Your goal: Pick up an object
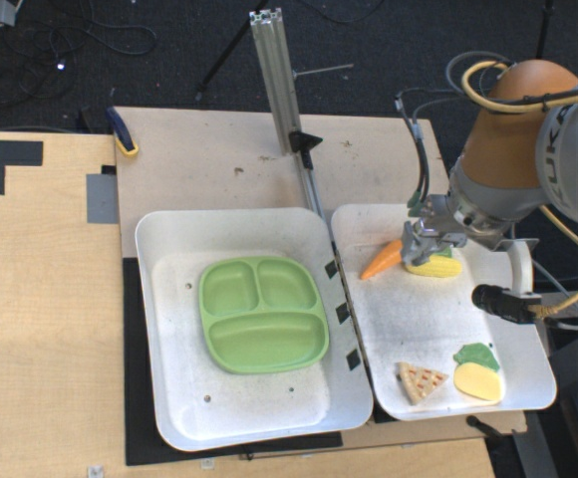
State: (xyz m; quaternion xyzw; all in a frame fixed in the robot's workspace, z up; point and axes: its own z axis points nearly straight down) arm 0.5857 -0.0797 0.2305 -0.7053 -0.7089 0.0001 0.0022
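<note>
Yellow corn (436,265) sits under the pincer (421,248), carrot (381,260) just beside. Pincer state: cannot tell. Best to centre on corn alone before lifting.

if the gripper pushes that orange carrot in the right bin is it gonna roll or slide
The carrot looks like a rigid toy, so it would probably keep its shape. Its tapered body suggests it would roll in a curve rather than straight. It lies beside the yellow corn, which may block or deflect it.
</note>
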